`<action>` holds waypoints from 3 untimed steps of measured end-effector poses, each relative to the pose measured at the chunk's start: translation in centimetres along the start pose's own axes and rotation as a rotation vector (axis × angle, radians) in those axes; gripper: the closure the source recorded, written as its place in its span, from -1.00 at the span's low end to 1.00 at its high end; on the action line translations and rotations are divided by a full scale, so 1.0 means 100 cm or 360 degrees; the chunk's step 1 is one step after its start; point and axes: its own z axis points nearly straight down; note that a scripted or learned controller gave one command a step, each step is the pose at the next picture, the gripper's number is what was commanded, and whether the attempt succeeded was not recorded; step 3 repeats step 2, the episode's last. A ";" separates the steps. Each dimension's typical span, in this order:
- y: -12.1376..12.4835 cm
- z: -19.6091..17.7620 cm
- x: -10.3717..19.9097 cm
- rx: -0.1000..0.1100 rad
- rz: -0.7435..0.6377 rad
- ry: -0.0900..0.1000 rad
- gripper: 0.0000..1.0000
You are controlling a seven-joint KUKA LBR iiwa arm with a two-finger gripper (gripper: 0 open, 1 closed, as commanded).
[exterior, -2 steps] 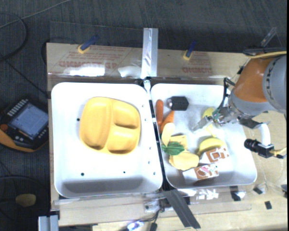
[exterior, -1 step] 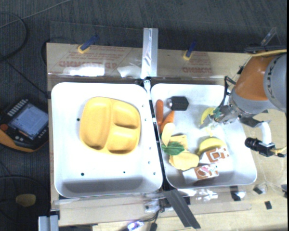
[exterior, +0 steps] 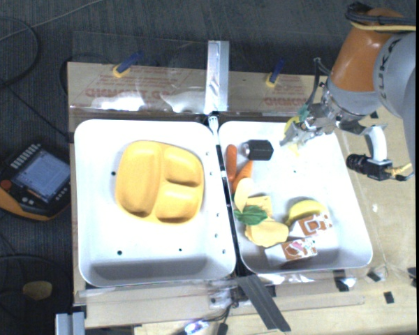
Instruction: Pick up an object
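Nearest the camera, two small printed cartons (exterior: 306, 237) lie at the front of the right bin (exterior: 349, 187), beside one yellow-green piece (exterior: 306, 208), one leafy yellow cluster (exterior: 260, 220), two carrots (exterior: 236, 166) and one black block (exterior: 258, 149). One yellow divided tray (exterior: 159, 180) fills the left bin (exterior: 91, 187). Over the right bin's far edge hangs the end effector (exterior: 297, 132); whether it is spread or pressed together I cannot tell.
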 end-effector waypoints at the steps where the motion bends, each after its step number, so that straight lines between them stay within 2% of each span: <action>1: 0.003 0.050 0.015 0.0003 -0.0109 -0.0001 1.00; 2: 0.044 0.002 0.070 0.0000 0.0009 0.0000 1.00; 3: 0.044 0.002 0.070 0.0000 0.0009 0.0000 1.00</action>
